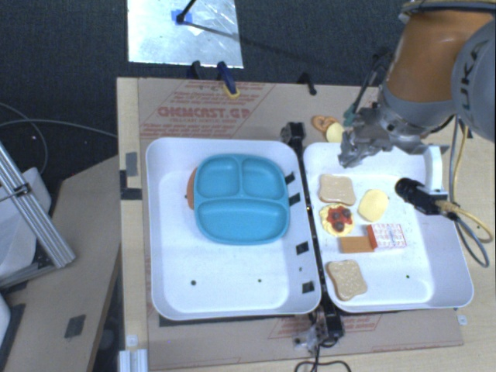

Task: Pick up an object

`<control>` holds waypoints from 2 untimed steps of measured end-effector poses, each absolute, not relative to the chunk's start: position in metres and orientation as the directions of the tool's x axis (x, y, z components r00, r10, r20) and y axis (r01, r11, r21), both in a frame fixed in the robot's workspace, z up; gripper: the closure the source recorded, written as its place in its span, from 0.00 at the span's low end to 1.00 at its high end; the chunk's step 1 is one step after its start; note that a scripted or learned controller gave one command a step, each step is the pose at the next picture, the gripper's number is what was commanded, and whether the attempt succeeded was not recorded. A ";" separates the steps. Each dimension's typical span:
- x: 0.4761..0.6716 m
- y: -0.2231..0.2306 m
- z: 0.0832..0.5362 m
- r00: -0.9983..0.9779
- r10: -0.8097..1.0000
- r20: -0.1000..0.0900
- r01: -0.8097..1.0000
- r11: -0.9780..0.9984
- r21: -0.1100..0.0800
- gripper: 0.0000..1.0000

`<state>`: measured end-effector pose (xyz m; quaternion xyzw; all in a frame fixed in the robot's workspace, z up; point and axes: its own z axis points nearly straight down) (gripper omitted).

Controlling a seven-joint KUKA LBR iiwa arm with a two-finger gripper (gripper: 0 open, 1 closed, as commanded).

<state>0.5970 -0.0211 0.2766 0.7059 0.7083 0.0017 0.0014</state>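
claw (348,158) poised over upper left of right bin (449,285), near its back rim; finger state cannot be told, nothing seen pinched. just below, a tan bread slice (337,189), flat; beside it a pale yellow lump (373,204). further down, a red-topped round piece (339,218), brown slab (356,245), pink box (388,235), second bread slice (346,278). bare floor along right side. left bin (167,285) carrying blue divided plate (239,198).
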 end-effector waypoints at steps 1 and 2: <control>0.558 0.000 0.262 -0.005 1.000 0.000 1.000 0.005 0.000 1.00; 0.559 -0.001 0.262 -0.002 1.000 0.000 1.000 0.002 0.001 0.00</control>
